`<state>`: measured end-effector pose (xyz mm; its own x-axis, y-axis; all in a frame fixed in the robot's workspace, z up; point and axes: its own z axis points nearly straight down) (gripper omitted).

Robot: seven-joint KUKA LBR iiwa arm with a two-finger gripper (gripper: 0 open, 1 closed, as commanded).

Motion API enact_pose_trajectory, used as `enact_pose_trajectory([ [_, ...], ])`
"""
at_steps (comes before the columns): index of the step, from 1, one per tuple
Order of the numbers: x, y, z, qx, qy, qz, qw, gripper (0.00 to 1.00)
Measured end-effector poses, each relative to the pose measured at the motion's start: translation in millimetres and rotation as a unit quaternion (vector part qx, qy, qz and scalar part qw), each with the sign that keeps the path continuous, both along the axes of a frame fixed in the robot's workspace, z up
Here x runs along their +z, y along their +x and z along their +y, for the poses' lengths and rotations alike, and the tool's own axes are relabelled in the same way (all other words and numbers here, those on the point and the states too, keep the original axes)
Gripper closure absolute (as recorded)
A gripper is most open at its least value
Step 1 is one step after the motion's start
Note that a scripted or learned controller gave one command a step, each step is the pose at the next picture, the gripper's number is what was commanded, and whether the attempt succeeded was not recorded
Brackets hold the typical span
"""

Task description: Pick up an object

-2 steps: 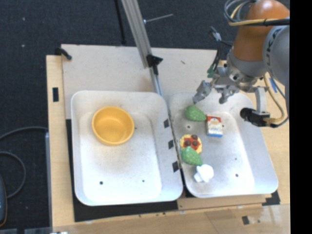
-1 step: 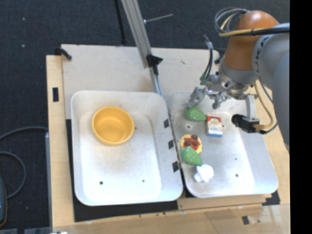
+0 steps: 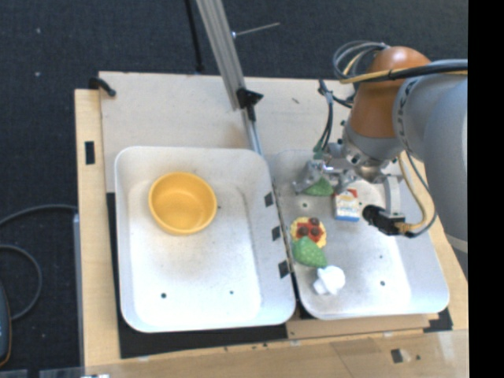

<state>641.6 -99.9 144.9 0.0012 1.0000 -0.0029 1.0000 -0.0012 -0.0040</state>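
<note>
Nearest you, at about 5 o'clock in the view, a small crumpled white object (image 3: 330, 279) lies near the front rim of the right-hand shallow white bin (image 3: 409, 286). Just behind it, touching or nearly so, you have a green leaf-shaped soft piece (image 3: 309, 252), and directly behind that a round yellow toy with red and dark spots on top (image 3: 308, 229). All three sit in a line close to the bin's left wall.

Further back, at roughly 3 o'clock, a small white carton with red and blue print (image 3: 346, 206) lies near the bin's middle. Beside it, toward 1 o'clock from the spotted toy, a second green object (image 3: 319, 187) lies directly under the gripper (image 3: 324, 172). Whether the jaws are parted or closed on it cannot be told from this angle; the metal parts cover it.

Over at 9 o'clock, the left-hand shallow white bin (image 3: 142, 290) holds a yellow plastic bowl (image 3: 183, 202), upright, in its back-left part.

Farthest, at 2 o'clock, the grey arm with its orange band (image 3: 378, 97) leans in from the right, cables looping around it. At 12 o'clock a grey metal pole (image 3: 220, 42) rises from the bench.
</note>
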Motion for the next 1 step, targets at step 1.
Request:
enact_pose_trajectory([
  [1, 14.6, 2.4, -0.3, -0.001, 0.0009, -0.005, 1.0, 1.0],
])
